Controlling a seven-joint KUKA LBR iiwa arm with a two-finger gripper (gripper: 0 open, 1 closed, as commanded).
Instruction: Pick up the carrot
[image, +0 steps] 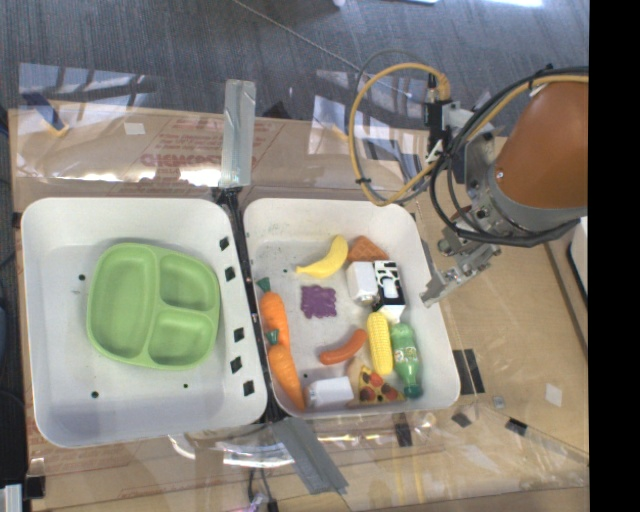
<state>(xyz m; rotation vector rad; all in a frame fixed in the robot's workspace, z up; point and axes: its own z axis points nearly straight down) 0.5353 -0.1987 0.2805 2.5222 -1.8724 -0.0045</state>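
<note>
Nearest the camera, along the 6 o'clock wall of the right bin (432, 300), sit a small white block (329, 391) and a checkered toy (373, 386). Carrot (285, 375): lying against the bin's left wall at about 7 o'clock, untouched; a second orange carrot-like piece (274, 315) lies just above it at 9 o'clock. Outward from there: purple grapes (319, 300) near centre, sausage (342, 348), corn cob (380, 342) touching a green bottle (404, 358), banana (325, 260) at 12 o'clock. Left bin (40, 330) holds a green divided plate (153, 304). Gripper (452, 275) hangs outside the right bin's 3 o'clock rim, holding nothing; open or closed — cannot tell. Progress: no grasp made. Approach, descent, closure and lift all remain.
</note>
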